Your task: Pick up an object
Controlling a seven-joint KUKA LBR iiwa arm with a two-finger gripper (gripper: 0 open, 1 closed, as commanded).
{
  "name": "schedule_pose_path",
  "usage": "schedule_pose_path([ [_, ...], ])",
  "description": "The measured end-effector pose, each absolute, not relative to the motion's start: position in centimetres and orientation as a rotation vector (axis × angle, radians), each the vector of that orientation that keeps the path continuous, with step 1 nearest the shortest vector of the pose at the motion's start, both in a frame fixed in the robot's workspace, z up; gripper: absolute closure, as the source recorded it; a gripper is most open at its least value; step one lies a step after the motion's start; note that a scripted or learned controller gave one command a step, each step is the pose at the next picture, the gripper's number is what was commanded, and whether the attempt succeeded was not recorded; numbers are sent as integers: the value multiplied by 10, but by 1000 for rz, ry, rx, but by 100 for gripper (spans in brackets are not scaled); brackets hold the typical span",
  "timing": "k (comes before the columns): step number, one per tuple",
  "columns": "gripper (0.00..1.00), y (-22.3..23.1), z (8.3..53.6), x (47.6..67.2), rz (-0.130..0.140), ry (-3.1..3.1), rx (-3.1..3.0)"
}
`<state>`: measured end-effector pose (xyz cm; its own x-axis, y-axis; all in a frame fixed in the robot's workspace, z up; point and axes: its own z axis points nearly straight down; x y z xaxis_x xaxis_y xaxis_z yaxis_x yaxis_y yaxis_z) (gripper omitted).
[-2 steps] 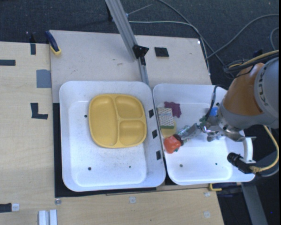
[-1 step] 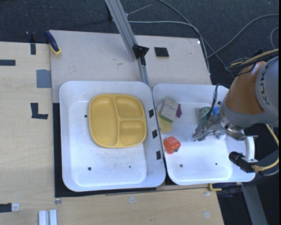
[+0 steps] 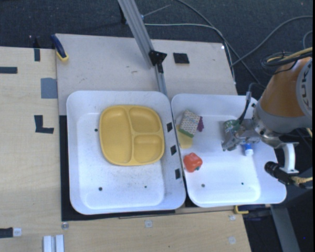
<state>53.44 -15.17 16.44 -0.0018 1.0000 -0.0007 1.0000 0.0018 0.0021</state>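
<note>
Currently the hand (image 3: 232, 142) sits low in the right bin (image 3: 220, 190), over a green object (image 3: 230, 125) near the bin's right side (finger state: cannot tell from this angle). A small blue-and-white item (image 3: 247, 150) lies just beside it. Further left sit a speckled block (image 3: 189, 122), a yellow piece (image 3: 185, 139) and an orange-red toy (image 3: 192, 162). The left bin (image 3: 84, 156) holds a yellow divided plate (image 3: 132, 134).

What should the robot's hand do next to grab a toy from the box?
Probably lower a little and close on the green object. The gripper sits low in the right bin, right beside that object, so it is the nearest thing to take. The orange object and the patterned block lie farther off, by the bin's left wall. Whether anything is gripped yet is unclear.
</note>
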Motion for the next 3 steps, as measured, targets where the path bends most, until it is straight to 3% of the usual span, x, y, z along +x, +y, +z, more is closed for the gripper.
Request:
schedule_pose_path([
  [1,100,-155,227,535,4,2220,2216],
  [2,100,-154,250,536,2,2222,2219],
  [3,100,-97,254,529,1,2231,2215],
])
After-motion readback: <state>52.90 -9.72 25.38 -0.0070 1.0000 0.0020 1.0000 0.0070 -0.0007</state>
